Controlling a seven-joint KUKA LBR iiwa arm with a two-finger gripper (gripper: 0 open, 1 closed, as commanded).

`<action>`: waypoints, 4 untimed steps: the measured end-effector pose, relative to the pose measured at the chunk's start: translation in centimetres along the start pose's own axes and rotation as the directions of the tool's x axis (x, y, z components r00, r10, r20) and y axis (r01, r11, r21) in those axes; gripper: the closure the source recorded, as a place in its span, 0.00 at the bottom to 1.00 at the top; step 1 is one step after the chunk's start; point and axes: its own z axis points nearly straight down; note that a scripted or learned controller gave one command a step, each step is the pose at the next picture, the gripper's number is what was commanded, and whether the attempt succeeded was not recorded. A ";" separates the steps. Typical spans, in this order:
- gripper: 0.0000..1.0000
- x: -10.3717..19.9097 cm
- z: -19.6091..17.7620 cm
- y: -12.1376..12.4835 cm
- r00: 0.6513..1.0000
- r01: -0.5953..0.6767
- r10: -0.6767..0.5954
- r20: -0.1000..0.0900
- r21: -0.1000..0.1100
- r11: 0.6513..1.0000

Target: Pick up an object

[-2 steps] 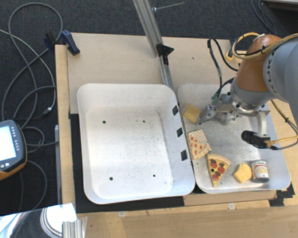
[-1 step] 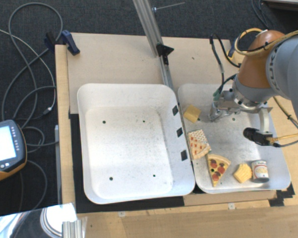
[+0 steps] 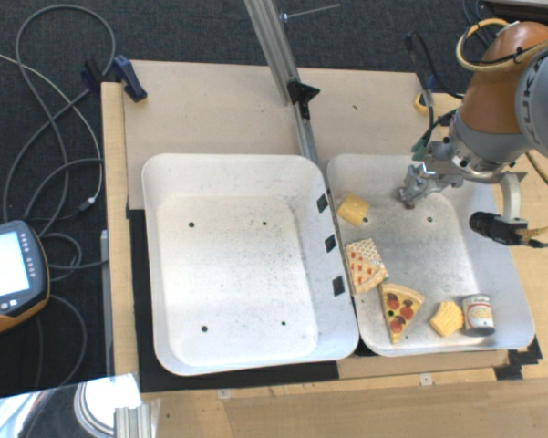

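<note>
Yellow block [image 3: 353, 211] lies near the right bin's [image 3: 492, 272] upper left edge, just left of the tool [image 3: 410, 192]. It looks light and perhaps soft, so a pinch across its short sides should do. Whether the tool is spread or pressed together I cannot tell.

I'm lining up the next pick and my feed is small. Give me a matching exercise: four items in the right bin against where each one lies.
Things:
1. can
2. pizza slice
3. waffle
4. yellow lump

Places:
A. near the bin's left wall, far half, closest to the gripper
B. near right corner
C. near edge, left of the cheese wedge
D. by the left wall, mid-bin, just above the pizza slice

Pairs: 1-B, 2-C, 3-D, 4-A
</note>
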 end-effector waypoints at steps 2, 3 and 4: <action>1.00 -0.8 -12.4 0.4 1.000 0.001 -0.001 0.000 -0.001 1.000; 1.00 5.0 -12.3 2.0 1.000 0.007 -0.007 -0.003 0.003 1.000; 1.00 10.1 -11.3 3.7 1.000 0.006 -0.006 -0.003 0.004 1.000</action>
